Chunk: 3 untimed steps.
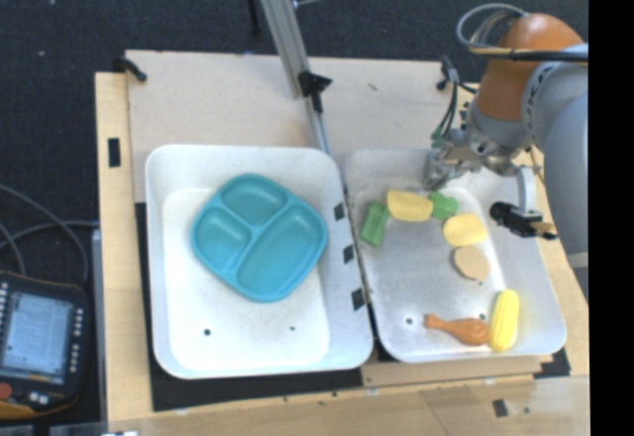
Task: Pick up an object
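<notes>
the yellow oval plastic piece (409, 206) lies in the right white bin (396, 330), near its upper middle, with a small dark green block (443, 203) touching its right end. my gripper (443, 171) hangs just above those two, close to the bin's far wall; whether it is open or closed i cannot tell from this angle. a light green angular block (374, 224) sits just left of the yellow oval. right of it lies a second yellow rounded piece (465, 230), and below that a tan flat piece (473, 265). near the bin's front edge an orange drumstick-shaped toy (458, 328) touches a yellow corn cob toy (504, 318). the left white bin (178, 345) holds a turquoise divided plate (260, 237).
</notes>
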{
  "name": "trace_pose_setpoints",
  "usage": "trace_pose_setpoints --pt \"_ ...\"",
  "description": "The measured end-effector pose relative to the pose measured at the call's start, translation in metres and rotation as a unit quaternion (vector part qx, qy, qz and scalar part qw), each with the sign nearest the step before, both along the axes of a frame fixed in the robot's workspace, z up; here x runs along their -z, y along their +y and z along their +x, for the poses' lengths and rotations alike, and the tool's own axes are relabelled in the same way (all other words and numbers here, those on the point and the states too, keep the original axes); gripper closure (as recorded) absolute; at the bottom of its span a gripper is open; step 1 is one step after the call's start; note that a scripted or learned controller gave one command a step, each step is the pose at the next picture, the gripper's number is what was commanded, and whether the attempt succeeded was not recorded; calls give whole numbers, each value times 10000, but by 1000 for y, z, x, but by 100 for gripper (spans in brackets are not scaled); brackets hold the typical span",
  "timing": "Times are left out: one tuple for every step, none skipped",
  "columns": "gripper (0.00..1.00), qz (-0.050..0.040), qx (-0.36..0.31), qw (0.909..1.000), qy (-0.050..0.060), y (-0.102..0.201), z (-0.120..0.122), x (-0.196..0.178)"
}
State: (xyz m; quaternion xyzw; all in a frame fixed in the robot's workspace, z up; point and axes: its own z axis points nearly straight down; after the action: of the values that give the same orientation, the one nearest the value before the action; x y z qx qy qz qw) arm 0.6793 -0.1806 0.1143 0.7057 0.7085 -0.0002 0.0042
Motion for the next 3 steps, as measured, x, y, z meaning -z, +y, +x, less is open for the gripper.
trace_pose_setpoints --pt "100 21 -5 10000 -17 1 2 -66" --pt "100 15 13 10000 -16 -9 6 -126" --pt "100 25 -7 10000 7 -9 7 -143"
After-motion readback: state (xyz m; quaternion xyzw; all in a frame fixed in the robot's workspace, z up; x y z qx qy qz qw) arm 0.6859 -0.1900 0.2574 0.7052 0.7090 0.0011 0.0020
